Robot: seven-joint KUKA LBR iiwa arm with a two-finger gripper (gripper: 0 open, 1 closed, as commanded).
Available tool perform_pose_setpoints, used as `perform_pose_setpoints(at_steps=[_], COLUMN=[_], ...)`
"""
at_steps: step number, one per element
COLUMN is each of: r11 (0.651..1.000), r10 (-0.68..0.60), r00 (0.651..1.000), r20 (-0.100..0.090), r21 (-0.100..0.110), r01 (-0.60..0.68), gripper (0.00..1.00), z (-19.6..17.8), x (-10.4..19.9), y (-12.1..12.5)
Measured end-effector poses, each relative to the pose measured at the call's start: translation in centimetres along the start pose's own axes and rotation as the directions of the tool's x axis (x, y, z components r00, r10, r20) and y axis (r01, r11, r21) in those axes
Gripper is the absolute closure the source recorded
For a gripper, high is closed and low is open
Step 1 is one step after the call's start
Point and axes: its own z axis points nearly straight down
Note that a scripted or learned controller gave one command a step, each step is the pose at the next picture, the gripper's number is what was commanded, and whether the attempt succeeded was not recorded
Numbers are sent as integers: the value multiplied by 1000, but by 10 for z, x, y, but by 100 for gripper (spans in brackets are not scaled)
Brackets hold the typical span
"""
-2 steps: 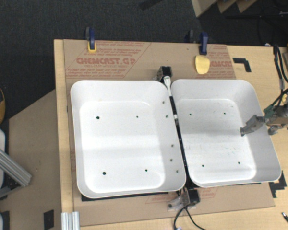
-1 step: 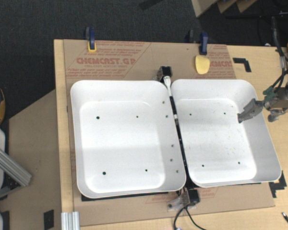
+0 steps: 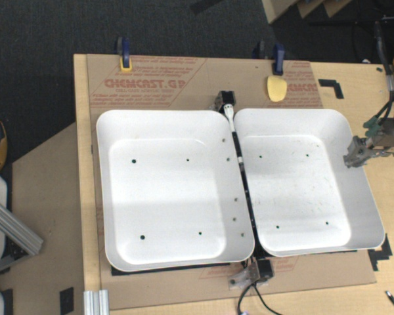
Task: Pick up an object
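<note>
My gripper (image 3: 358, 152) hangs at the right rim of the right white bin (image 3: 295, 195), about halfway along that side, small and partly cut off by the view's edge. Nothing shows between its tips. The left white bin (image 3: 164, 195) lies beside the right one, their rims touching along a black divider strip (image 3: 240, 169). A small yellow object (image 3: 276, 88) rests on the brown board behind the right bin, just below a blue clamp (image 3: 278, 58), well to the upper left of the gripper.
The bins sit on a brown cardboard sheet (image 3: 157, 77) clamped at the back by a second blue clamp (image 3: 124, 48). Cables and a connector (image 3: 253, 274) lie at the front between the bins. Wires trail near the arm at the right edge.
</note>
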Motion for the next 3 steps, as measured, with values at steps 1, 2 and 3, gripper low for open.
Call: perform_pose_setpoints(at_steps=[1,2,3], r11=[1000,1000,1000], r10=[-2,-5,-3], r00=[1000,1000,1000], r20=[-5,-1,-3], r21=[12,-12,12], r01=[2,4,3], gripper=[100,100,100], z=[62,-68,24], x=[43,79,120], y=[-10,-7,41])
